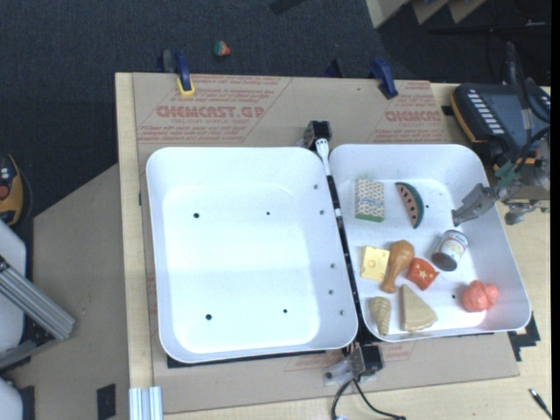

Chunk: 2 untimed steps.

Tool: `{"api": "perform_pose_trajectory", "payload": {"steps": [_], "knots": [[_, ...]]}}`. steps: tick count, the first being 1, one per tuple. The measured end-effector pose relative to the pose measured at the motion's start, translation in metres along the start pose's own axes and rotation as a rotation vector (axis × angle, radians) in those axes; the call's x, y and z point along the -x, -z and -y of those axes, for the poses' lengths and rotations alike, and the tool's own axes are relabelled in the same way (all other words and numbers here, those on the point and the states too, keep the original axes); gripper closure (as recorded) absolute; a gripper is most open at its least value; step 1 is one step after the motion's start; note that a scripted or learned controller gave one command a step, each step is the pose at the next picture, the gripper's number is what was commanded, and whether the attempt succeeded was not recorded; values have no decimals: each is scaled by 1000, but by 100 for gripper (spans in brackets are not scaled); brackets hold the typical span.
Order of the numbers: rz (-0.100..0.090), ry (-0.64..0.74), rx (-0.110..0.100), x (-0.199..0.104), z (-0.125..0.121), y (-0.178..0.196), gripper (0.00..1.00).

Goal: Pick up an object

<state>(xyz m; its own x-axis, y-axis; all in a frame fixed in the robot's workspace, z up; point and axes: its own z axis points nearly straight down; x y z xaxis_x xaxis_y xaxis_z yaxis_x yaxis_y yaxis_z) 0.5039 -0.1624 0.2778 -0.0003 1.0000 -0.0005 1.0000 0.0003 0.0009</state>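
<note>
Legible text was confined to the brown protective sheet (pixel 262 103) covering the desk behind the two bins. Red printed lettering appeared there twice — on the left portion it read "CHEMCAST G P", with a line of smaller red print above and another below, both too fine to read. On the right portion (pixel 411 112), the same red lettering ran at a slant and was partly cut off by the right bin; only "CHEMCAST" could be made out with reasonable confidence.

The small can (pixel 451 250) in the right bin carried a label, but no wording on it was readable. The patterned packet (pixel 370 199) — likewise illegible.
</note>
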Motion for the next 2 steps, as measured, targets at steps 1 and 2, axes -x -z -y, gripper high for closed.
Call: {"api": "perform_pose_trajectory", "payload": {"steps": [1,2], "knots": [[-2,2,-4,5,-40,-76,0],[1,5,10,-14,-142,-197,0]]}}
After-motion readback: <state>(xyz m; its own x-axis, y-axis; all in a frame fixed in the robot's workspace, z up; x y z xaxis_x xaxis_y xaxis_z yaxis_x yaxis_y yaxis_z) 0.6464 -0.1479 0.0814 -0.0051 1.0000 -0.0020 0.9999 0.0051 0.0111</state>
